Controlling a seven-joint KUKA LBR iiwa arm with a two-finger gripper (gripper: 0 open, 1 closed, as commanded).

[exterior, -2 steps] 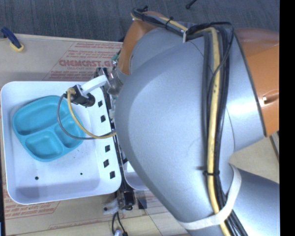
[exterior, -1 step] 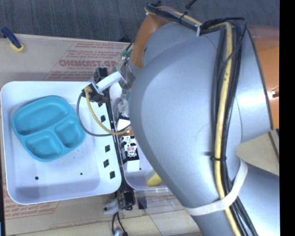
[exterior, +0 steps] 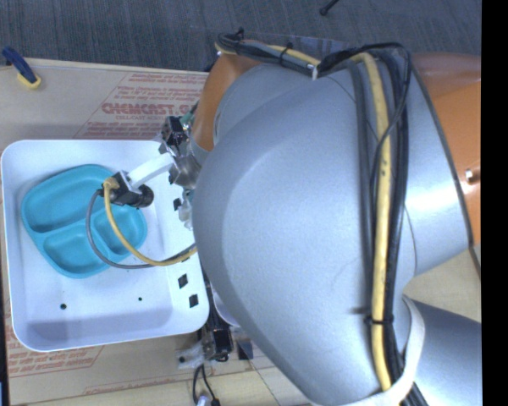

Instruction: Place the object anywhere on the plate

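A blue plate with three compartments lies in the left part of the left white bin. The grey arm with its orange band reaches in from the right and covers the right bin and the left bin's right edge. My gripper sits at the bin's right side, just right of the plate, and the arm's bulk hides most of it. No object can be made out between its fingers. Whatever lies under the arm is hidden.
The bin rests on a beige board with red print. A blue and yellow clamp sits at the board's top left corner. Bare white bin floor stretches in front of the plate.
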